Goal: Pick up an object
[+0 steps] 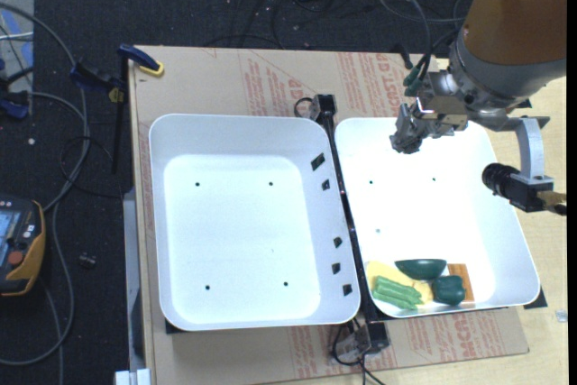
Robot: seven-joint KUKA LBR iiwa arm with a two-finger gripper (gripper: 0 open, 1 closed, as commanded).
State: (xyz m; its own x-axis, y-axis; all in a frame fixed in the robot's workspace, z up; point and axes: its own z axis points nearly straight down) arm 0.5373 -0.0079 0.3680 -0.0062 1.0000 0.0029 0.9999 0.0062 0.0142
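Note:
My gripper (407, 140) hangs over the far part of the right bin (433, 194), above its back wall. I see nothing between its fingers. At the bin's near edge lies a small cluster of objects. A dark green bowl-shaped piece (421, 268) lies beside a teal green lump (448, 289). To their left sits a light green ridged piece (396, 293) on a pale yellow flat piece (386, 272). An orange-brown block (461, 271) pokes out behind the teal lump. The cluster lies well toward the near side from the gripper.
The left bin (243, 221) sits beside the right one, with black clips (335, 241) along the shared wall. A black camera mount (507, 180) sticks out from the arm on the right. Cables and a clamp (135, 60) lie beyond the bench.

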